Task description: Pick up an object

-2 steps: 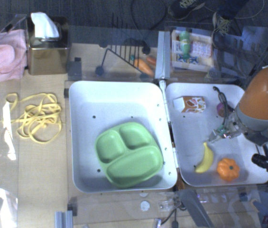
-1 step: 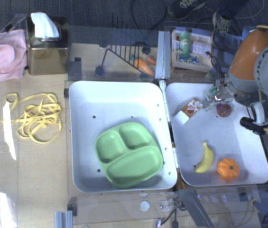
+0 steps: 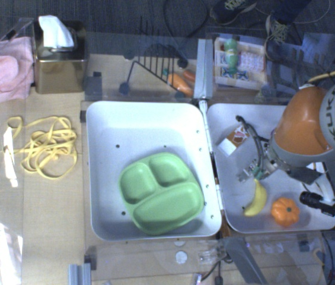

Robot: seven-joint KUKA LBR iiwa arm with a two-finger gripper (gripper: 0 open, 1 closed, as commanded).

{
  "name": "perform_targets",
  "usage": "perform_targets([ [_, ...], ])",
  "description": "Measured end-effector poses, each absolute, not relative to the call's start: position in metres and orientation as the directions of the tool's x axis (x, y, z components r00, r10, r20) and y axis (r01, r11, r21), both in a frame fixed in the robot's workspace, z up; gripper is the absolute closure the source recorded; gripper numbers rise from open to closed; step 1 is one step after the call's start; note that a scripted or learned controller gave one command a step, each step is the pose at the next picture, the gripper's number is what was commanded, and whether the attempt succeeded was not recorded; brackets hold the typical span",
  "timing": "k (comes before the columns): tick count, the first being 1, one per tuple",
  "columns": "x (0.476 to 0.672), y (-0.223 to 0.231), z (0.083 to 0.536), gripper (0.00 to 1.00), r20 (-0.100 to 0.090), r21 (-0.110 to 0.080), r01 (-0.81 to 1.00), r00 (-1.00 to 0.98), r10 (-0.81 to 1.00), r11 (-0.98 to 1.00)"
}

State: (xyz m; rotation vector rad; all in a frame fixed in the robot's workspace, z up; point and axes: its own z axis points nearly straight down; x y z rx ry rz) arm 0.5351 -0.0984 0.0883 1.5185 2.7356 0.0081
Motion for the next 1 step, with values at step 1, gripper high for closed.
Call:
perform_targets([
  [1, 0.5456, -0.0190, 0.2069, 1.00, -0.002, 0.006, 0.946, -0.324, 0.946, 0.324],
])
